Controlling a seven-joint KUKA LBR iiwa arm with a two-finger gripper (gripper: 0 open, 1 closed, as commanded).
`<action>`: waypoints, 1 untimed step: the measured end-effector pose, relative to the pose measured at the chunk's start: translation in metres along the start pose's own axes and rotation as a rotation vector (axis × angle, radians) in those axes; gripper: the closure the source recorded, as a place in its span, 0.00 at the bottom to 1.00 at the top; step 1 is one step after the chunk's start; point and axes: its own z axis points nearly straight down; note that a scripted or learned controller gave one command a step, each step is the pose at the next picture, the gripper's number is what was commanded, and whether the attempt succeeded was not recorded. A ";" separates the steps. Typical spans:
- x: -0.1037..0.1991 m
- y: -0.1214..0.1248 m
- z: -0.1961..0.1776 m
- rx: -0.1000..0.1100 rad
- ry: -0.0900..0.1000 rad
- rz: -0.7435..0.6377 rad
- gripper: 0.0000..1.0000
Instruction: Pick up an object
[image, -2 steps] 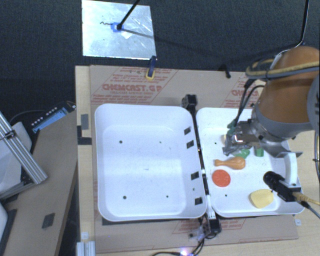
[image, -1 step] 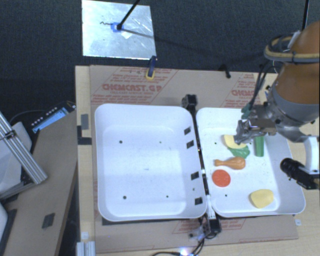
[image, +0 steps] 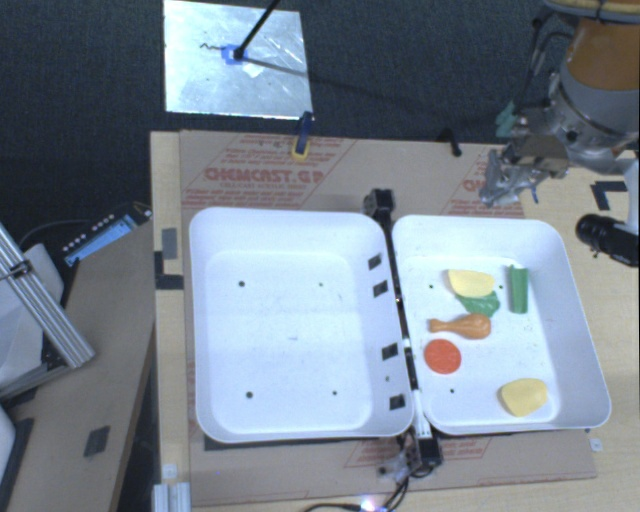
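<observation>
Whether the pincer (image: 503, 190) above the right bin's (image: 570, 260) far rim was spread I could not tell; the green stick (image: 518, 289) inside looked light, rigid, best pinched across its narrow middle.

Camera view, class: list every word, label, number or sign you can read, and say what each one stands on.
"CHEMCAST GP": red print on the brown board under the bins, above the left bin; only roughly legible.
Red print on the board near the gripper: too blurred to read.
Red print on the board's front edge, below the right bin: too small to read.
</observation>
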 end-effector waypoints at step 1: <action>-0.021 0.055 -0.027 0.004 -0.001 0.005 1.00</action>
